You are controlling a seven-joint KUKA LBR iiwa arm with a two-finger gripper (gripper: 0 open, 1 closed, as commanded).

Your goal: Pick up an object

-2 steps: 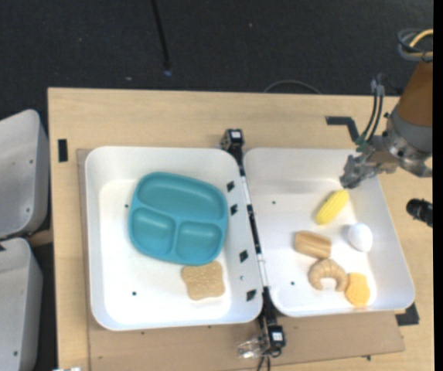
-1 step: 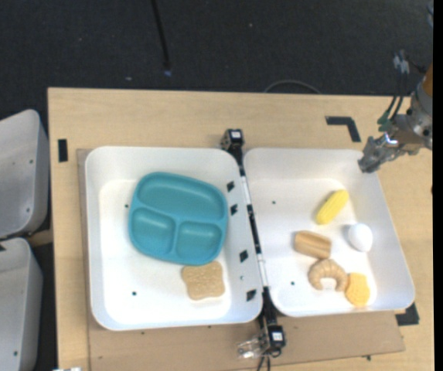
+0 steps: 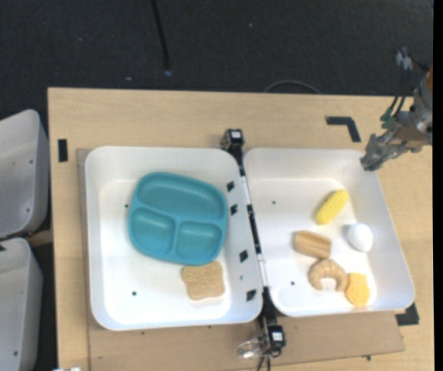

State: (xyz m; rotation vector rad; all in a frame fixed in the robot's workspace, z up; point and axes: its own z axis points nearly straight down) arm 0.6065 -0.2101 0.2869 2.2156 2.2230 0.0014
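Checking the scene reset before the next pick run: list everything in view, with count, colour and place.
bins: 2, white, side by side on the bench
bench: 1, light wood, under both bins
divided plate: 1, teal, left bin
toast slice: 1, tan, left bin, just below the plate
corn cob: 1, yellow, right bin
egg: 1, white, right bin
bread roll: 1, light brown, right bin
croissant: 1, tan, right bin
orange piece: 1, orange-yellow, right bin
end effector: 1, grey, over the right bin's upper right corner
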